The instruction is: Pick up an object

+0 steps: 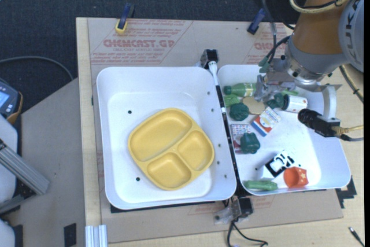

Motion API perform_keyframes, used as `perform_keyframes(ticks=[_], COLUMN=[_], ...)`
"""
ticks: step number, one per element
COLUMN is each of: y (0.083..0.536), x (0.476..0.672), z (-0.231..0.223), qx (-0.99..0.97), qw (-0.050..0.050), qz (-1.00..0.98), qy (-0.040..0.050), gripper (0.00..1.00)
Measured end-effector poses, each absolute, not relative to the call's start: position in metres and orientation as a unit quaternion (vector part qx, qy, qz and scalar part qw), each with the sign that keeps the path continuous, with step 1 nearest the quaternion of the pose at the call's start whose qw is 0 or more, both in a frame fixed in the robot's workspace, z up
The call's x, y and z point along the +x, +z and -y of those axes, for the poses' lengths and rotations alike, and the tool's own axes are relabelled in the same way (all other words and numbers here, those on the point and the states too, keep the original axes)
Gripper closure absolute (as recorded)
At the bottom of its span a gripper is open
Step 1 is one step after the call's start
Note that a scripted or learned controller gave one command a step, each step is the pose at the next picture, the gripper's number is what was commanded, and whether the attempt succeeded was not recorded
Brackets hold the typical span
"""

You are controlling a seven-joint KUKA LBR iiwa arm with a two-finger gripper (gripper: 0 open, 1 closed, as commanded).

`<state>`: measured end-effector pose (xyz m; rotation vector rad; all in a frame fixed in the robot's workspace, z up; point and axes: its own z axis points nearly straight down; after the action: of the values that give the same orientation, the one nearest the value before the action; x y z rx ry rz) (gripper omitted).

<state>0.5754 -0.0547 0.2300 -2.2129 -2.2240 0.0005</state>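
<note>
My gripper [265, 91] hangs low over the back of the right bin [329, 153], under the grey wrist and orange band. It sits among a green bottle [238, 89] on its left, a white bottle with a green cap [290, 103] on its right and a tan disc [256, 109] just in front. A dark green round piece [238, 111] lies close by. I see nothing held.
Further forward in the right bin lie a red, white and blue packet [266, 122], a dark green toy [250, 143], a black-and-white piece [279, 163], an orange item [295, 177] and a green pod [259, 185]. The left bin [115, 89] holds a yellow divided plate [170, 148].
</note>
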Motion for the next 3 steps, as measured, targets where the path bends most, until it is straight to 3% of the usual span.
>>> perform_keyframes(ticks=[2, 3], y=[0.223, 0.217], x=[0.555, 0.569], z=[-0.027, -0.015], qx=[-0.706, -0.707], qw=[0.002, -0.001], qz=[0.709, 0.707], qy=[0.0003, -0.0006], gripper=[1.00, 1.00])
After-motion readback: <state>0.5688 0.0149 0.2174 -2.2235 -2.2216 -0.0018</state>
